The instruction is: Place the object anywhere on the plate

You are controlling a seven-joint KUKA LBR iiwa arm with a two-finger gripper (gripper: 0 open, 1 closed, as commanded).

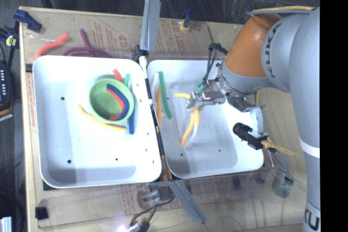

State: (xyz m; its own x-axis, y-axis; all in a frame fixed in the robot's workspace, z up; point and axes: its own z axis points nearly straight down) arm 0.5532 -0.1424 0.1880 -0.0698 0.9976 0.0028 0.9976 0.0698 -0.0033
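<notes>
Yellow strip (189,129) is the object here: long, bendy, lying in the right bin (228,163), running down and left from the gripper (197,99). Its top end sits right at the gripper tips and looks pinched between them, so I'd call that grasping the yellow strip, with the lower end trailing on the bin floor. A second short yellow piece (182,95) pokes out just left of the gripper.

Room-wise, the right bin has lots of bare floor toward its lower half. A green strip (165,95) and an orange strip (159,101) lie along its left wall, near the divider between bins.

The green plate (95,101) is in the left bin (81,171), well apart from the gripper, with red, blue and yellow strips draped over its rim. Lower half of that bin is wide open.

Readable writing: "KUKA" on the grey arm (293,41).
</notes>
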